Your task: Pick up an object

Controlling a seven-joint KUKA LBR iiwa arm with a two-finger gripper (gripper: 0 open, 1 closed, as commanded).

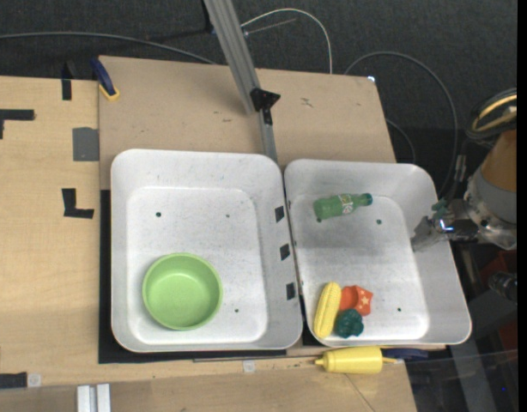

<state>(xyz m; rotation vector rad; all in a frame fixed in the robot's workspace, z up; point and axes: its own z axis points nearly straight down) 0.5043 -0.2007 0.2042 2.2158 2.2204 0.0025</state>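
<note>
The gripper [435, 224] hovers at the right bin's [418, 183] right rim, its state unclear; pickable targets, a green bottle [341, 205] near the back edge, lie loose within reach

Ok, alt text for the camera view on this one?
The gripper hangs at the right bin's right rim, away from its green bottle, yellow corn, and small red and green toys. The left bin holds a green bowl.
</note>
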